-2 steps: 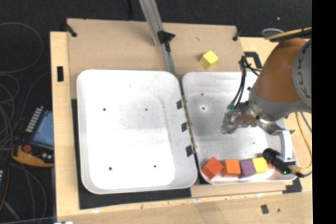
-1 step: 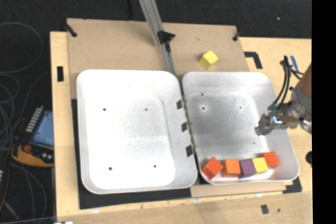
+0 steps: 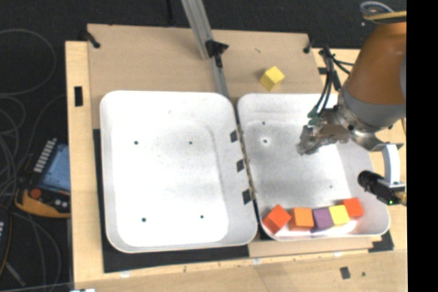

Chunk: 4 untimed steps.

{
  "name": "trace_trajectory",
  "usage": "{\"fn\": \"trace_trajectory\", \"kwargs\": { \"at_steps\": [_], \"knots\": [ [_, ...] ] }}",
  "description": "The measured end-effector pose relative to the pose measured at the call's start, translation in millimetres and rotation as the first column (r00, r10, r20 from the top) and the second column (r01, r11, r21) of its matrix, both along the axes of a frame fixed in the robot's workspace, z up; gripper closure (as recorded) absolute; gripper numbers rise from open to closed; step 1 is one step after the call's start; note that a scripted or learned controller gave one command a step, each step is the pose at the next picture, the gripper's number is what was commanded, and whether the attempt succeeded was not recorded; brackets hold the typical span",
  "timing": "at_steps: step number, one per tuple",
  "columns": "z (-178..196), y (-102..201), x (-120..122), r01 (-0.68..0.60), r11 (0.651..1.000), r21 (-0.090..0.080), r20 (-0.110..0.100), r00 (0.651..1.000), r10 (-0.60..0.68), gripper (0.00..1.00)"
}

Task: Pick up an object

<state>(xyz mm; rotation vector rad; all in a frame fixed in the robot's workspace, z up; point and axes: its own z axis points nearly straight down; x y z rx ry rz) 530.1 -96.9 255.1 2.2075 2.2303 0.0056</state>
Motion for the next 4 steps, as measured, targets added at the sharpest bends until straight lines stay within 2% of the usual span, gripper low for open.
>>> {"fn": "trace_trajectory", "kwargs": {
  "at_steps": [1,2,3,4],
  "knots": [
    [40,63,11,0.001,1.0,0.001,0.001,1.0,-0.001,1.0],
    [-2,27,-35,0.015,1.0,-0.002,-0.009,1.0,-0.015,1.0],
    [30,-16,-46,0.014,1.0,-0.003,0.001,1.0,-0.014,1.0],
    [-14,89,-46,0.001,1.0,0.002,-0.007,1.0,-0.001,1.0]
  ]
}}
